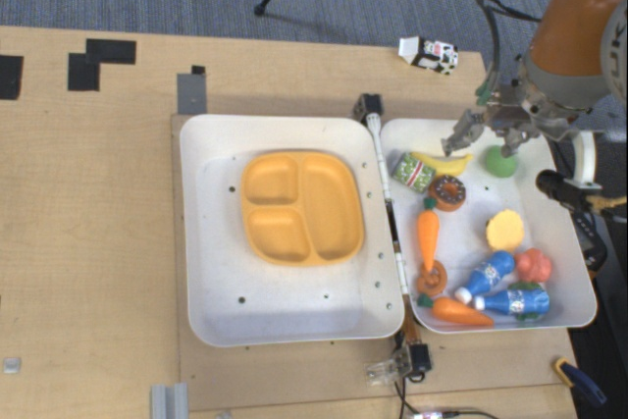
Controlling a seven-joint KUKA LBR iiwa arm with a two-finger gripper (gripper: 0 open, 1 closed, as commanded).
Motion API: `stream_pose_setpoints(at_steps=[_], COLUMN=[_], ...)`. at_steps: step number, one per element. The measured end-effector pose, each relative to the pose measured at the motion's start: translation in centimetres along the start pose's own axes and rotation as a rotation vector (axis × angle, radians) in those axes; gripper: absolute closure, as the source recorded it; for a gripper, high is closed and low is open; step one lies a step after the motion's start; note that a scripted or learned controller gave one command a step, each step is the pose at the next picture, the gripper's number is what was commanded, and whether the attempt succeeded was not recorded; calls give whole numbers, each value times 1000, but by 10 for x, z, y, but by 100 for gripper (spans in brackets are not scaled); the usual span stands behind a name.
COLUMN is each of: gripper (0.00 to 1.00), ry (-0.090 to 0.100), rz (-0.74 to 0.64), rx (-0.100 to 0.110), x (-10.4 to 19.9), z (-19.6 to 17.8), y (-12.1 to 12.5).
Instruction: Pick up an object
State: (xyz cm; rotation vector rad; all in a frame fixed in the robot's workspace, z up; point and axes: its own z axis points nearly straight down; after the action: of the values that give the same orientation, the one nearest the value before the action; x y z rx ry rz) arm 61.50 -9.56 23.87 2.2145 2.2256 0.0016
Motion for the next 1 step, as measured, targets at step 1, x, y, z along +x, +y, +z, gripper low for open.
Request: stream_pose_setpoints(at_steps=[1], gripper=[0], ry=[1], rz=[19], rx=[5], x=[-1], z=[113], y=[-12])
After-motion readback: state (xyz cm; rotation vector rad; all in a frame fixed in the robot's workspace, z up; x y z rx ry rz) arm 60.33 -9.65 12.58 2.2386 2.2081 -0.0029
